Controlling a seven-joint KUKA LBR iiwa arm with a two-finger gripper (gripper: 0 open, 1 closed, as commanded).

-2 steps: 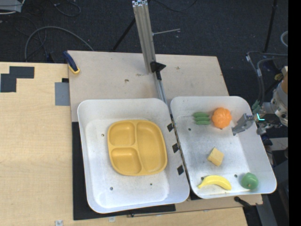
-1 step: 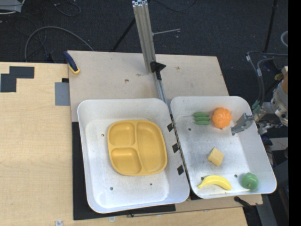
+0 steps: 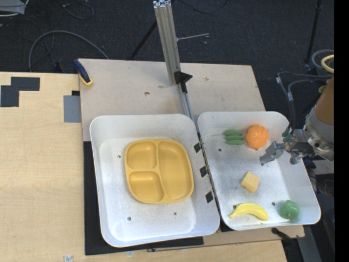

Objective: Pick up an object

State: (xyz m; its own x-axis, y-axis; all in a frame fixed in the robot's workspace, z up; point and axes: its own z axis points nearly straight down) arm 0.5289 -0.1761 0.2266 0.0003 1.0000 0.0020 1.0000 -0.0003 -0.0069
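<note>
Banana (image 3: 249,211) and green fruit (image 3: 289,209) lie nearest in the right bin (image 3: 218,190), cheese (image 3: 250,182) mid-bin, orange (image 3: 257,136) and beans (image 3: 234,137) farthest. Gripper (image 3: 282,151), fingers spread and holding nothing, hovers just right of the orange; centre over one item before descending, well off the wall.

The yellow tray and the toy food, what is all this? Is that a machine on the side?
Yes. It is a robot arm reaching in from the right, and its job is to pick up an object. At its end is a gripper, like two metal fingers, hovering over the right bin. Nothing is between its fingers.

The camera sits above the bench and looks down at a slant.

The left bin holds a yellow tray with three sections. In the right bin lie an orange, a green bean, a cheese block, a banana and a green pepper.
</note>
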